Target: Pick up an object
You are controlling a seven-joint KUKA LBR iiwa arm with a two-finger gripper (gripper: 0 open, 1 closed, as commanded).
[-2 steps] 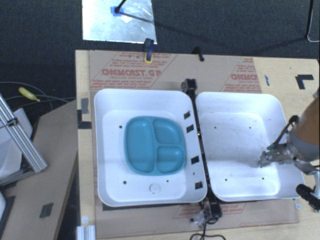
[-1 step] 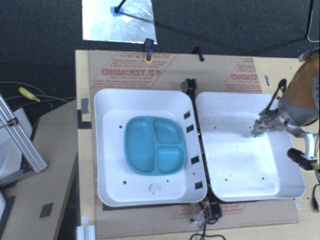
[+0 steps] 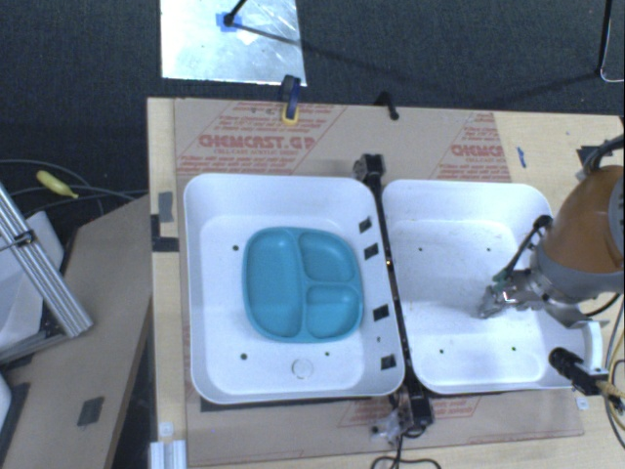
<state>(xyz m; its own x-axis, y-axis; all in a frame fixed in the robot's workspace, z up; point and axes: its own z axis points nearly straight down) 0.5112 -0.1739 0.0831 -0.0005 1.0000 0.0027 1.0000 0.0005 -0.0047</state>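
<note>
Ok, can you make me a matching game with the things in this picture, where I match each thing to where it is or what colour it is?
Things:
1. plate
2. tool
3. band
4. clip

Match with:
A. orange
B. over the right bin
C. blue, in the left bin
D. on the cardboard behind the bins

Right pairs: 1-C, 2-B, 3-A, 4-D
</note>
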